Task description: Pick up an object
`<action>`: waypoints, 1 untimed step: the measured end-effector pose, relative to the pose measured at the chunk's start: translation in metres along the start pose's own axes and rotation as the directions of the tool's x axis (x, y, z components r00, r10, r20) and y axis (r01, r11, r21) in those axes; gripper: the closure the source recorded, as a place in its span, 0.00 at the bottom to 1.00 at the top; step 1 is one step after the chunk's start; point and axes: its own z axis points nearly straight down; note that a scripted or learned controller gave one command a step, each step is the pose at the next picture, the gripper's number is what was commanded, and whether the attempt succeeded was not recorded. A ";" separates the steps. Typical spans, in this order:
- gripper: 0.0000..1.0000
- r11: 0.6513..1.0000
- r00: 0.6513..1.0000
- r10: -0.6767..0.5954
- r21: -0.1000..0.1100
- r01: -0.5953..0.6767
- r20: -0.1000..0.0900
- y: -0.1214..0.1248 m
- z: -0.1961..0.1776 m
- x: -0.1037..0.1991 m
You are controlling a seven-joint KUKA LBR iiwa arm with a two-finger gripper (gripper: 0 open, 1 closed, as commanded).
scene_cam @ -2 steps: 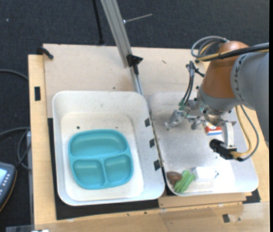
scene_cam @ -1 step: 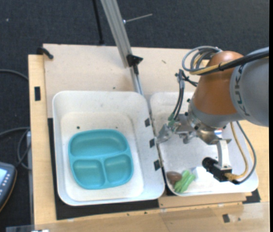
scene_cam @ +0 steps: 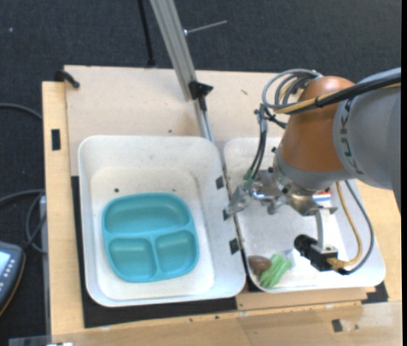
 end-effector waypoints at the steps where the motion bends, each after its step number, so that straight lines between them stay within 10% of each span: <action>1: 1.00 1.000 1.000 0.005 -0.003 -0.005 0.000 0.001 -0.011 -0.002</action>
